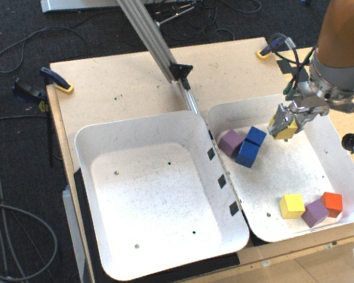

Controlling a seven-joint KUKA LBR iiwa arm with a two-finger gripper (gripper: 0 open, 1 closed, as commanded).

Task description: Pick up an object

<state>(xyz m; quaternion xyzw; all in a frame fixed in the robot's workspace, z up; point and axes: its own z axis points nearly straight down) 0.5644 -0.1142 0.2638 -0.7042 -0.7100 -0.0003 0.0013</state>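
Left bin (103, 184) is wide open, loads of room. Right bin (339, 156) is tighter: purple cube (230, 141) touching blue block (250, 146) up top, then yellow cube (292, 205), purple block (314, 212) and orange cube (333, 202) bunched near the front rim. Bare floor between them.

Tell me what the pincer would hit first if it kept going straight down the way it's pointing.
Probably bare floor of the right bin. The pincer, with a yellow piece between its fingers, sits right of the blue block, but depth is hard to judge.
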